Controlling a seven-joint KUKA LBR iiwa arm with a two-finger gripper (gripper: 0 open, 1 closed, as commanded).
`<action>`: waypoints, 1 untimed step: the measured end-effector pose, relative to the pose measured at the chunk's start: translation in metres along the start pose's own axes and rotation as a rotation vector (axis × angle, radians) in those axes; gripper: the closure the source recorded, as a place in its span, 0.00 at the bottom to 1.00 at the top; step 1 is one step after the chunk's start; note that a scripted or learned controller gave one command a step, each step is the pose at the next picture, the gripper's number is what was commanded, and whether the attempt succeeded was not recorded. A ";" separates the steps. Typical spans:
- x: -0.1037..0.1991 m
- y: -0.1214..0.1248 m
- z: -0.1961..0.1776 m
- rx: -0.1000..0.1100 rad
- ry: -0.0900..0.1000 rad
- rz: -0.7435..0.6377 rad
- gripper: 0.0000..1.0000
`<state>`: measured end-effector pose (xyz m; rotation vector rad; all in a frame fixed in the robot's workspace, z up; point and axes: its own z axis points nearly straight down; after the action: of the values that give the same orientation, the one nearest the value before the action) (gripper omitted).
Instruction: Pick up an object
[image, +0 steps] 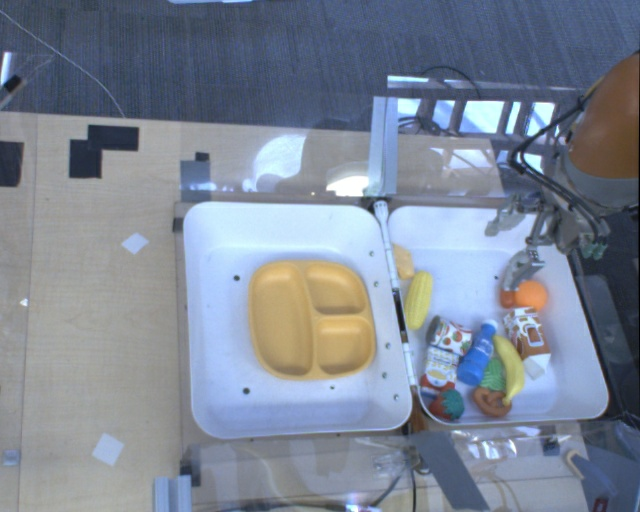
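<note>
Bench (90, 330) carries two white bins. Left bin (210, 300) holds yellow divided tray (310, 318). Right bin (460, 250) holds your toy food: corn cob (420, 299), banana (511, 366), blue bottle (478, 354), orange (530, 295). Gripper (522, 268) sits just above orange, touching or nearly; you cannot tell whether fingers clench or release.

Cut off by the frame's right edge: arm (608, 130). Partly buried under the blue bottle (478, 353) and banana (510, 365), lower right: small toys, unidentifiable.
</note>
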<state>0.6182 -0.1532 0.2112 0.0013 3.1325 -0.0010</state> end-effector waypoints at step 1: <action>-0.029 -0.053 -0.028 0.003 -0.005 -0.297 0.00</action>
<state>0.6467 -0.2062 0.2392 -0.4618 3.0931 -0.0080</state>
